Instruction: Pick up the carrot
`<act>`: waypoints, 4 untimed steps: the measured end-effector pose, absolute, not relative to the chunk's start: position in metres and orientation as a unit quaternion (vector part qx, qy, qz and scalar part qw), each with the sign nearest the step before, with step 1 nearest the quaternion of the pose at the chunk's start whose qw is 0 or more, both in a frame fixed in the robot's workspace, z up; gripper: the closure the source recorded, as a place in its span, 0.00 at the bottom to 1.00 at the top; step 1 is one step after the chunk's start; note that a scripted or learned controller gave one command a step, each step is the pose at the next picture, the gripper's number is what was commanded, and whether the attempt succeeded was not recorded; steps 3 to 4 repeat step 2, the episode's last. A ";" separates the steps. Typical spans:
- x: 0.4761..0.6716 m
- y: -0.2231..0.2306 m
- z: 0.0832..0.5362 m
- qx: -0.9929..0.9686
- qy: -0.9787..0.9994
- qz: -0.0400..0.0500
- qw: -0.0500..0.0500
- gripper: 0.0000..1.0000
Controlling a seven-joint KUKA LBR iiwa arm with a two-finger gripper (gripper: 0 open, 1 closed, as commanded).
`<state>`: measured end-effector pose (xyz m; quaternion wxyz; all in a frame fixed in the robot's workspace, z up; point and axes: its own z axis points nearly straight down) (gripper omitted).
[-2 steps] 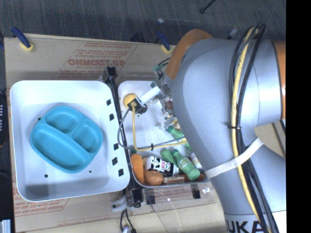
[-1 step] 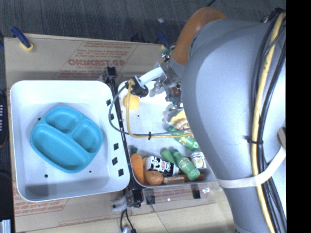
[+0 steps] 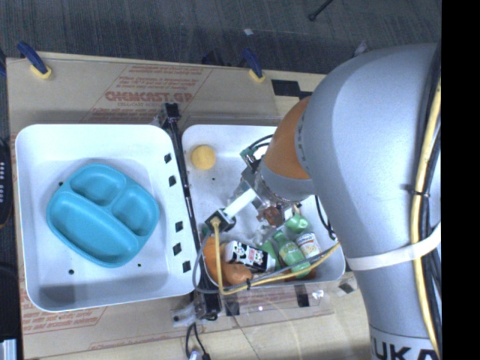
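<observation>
In the near left corner of the right bin (image 3: 225,132), the carrot (image 3: 231,274) lies against the left wall, its orange body curving from the wall toward the bin's near edge. It touches a small black-and-white carton (image 3: 251,256), which lies just to its right along the same near edge. Further right in that bin, toward its near right corner, are two green bottles (image 3: 289,252) and a small can (image 3: 307,244), all packed close together. A yellow ball (image 3: 202,157) sits alone in the bin's far left part, well apart from the carrot.

The gripper (image 3: 268,210) hangs over the middle of the right bin, above the cluster and off the carrot, with nothing seen in its grasp. The wrist hides it from above, so I cannot tell whether it is wide or narrow. The grey arm (image 3: 375,163), with its orange band, covers the right side of the bin.

Touching the right bin's left wall is the left bin (image 3: 45,148), with a blue divided plate (image 3: 101,214) lying in its middle. Both bins rest on the desk (image 3: 112,88), which is covered with brown printed cardboard. Two blue clamps (image 3: 34,58) grip the cardboard at its far edge, beyond the right bin's far wall.
</observation>
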<state>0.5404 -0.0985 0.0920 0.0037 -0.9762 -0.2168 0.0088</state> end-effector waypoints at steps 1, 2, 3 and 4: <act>0.575 -0.038 0.196 -0.971 -0.239 -0.001 0.003 0.00; 0.583 -0.024 0.191 -0.994 -0.107 0.004 0.001 0.00; 0.583 -0.024 0.191 -0.994 -0.107 0.004 0.001 0.00; 0.583 -0.024 0.191 -0.994 -0.107 0.004 0.001 0.00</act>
